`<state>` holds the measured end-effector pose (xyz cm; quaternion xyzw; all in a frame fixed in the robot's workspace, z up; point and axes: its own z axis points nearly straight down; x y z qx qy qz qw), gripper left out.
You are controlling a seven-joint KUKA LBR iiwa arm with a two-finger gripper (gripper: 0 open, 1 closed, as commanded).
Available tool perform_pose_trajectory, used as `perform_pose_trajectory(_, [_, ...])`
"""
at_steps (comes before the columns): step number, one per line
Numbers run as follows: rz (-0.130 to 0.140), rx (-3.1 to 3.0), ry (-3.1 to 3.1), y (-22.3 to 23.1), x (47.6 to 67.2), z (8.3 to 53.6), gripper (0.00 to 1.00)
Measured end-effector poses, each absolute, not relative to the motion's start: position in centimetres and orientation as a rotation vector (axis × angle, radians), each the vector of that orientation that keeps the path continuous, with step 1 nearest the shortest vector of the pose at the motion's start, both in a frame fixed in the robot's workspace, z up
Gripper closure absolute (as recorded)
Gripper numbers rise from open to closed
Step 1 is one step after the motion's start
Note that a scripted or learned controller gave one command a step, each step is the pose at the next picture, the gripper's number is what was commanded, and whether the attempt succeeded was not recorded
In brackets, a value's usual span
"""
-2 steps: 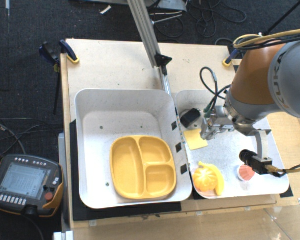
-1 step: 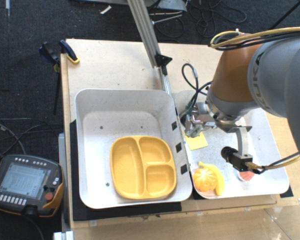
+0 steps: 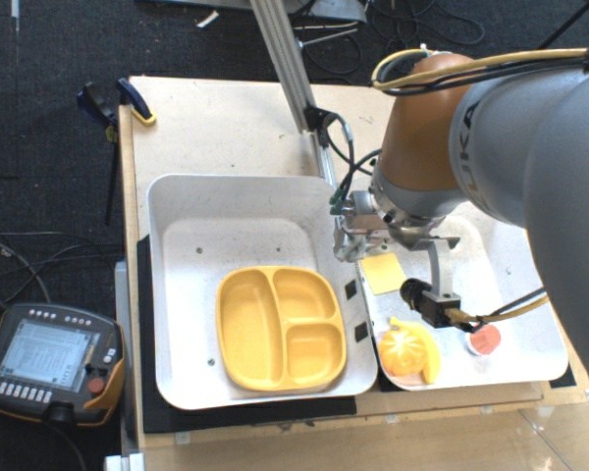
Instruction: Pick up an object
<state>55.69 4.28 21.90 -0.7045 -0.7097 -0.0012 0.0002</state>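
Observation:
A yellow divided plate [image 3: 280, 327] lies in the left bin [image 3: 160, 226]. In the right bin [image 3: 530, 334] I see a flat pale yellow square [image 3: 384, 272], an orange and yellow fruit-like toy [image 3: 410, 352] at the front left corner, and a small red round piece [image 3: 484, 340]. My gripper [image 3: 351, 235] hangs low over the wall between the two bins, just up and left of the yellow square. The wrist hides the gripper's tips, and nothing shows as held.
The grey arm covers the back half of the right bin. A slanted aluminium bar [image 3: 287, 59] rises behind the bins. A clamp [image 3: 118, 101] sits at the bench's back left corner. A teach pendant [image 3: 49, 361] lies off the bench to the left.

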Motion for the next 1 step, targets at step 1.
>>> perform_pose_trajectory(1, [-0.005, -2.213, -2.231, 8.98, 57.57, 23.57, 1.0])
